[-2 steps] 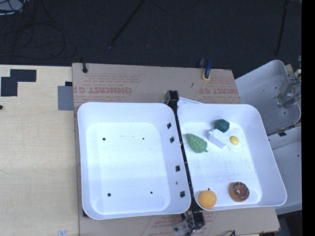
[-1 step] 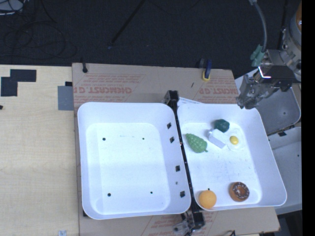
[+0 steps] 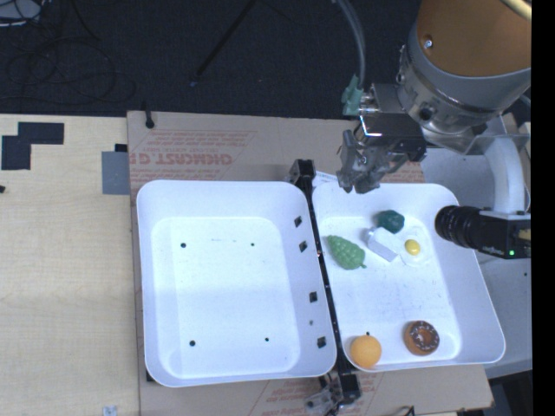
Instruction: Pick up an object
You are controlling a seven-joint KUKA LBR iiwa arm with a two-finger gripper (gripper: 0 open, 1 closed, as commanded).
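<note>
The gripper (image 3: 362, 176) hangs over the top edge of the right bin (image 3: 468, 319), and I cannot tell how it is set — it is dark and blurry. Just below lie a bumpy green toy (image 3: 345, 253) pointing down-right, a dark green lump (image 3: 390, 221), a small white block (image 3: 380, 246) and a fried egg (image 3: 413, 249). Lower down sit an orange ball (image 3: 366, 351) and a brown donut (image 3: 421, 337).

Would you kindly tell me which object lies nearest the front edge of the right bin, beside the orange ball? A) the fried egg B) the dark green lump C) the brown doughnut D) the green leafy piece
C: the doughnut sits just right of the orange ball along the front of the right bin; the others lie farther back.
</note>
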